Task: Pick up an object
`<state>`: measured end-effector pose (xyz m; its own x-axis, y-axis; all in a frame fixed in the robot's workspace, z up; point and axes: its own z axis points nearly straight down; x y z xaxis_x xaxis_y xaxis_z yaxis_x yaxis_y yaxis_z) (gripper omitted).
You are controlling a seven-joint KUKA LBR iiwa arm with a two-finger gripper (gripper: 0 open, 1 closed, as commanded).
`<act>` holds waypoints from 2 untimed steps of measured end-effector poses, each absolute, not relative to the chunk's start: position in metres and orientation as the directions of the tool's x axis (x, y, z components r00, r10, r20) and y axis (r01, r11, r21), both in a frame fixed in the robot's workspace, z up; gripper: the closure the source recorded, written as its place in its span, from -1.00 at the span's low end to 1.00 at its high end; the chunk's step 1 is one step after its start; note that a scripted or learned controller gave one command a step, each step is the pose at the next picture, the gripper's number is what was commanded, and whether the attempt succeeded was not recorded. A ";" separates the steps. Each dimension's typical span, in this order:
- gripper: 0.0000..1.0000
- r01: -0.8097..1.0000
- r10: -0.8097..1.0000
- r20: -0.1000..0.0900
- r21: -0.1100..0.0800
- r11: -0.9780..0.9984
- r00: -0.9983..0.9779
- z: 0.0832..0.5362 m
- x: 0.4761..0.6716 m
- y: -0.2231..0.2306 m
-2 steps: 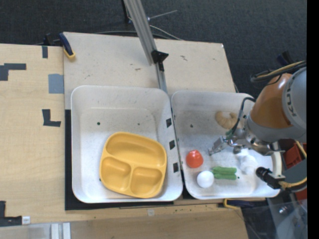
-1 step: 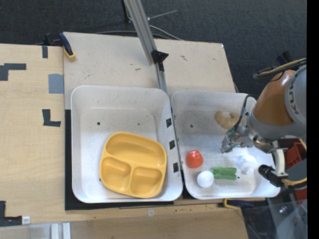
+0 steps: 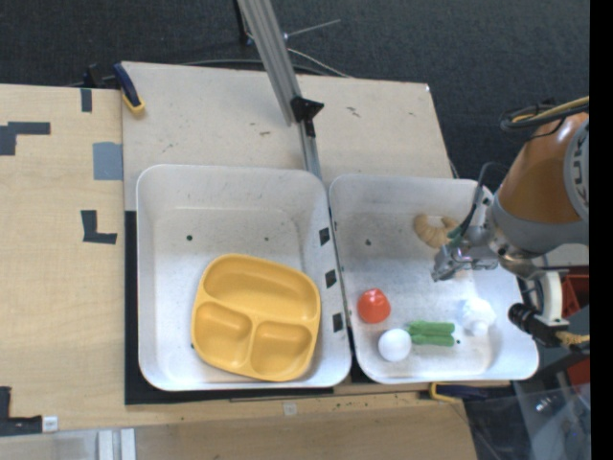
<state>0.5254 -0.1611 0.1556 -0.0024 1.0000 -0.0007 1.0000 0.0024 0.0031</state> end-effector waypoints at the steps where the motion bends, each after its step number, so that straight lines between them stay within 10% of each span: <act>1: 1.00 1.000 1.000 -0.002 0.005 0.002 -0.002 0.219 0.525 -0.159; 2: 1.00 1.000 1.000 -0.002 0.005 0.001 -0.001 0.277 0.517 -0.162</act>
<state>0.5168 -0.1617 0.2766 -0.0014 1.0000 -0.0020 1.0000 0.0015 0.0050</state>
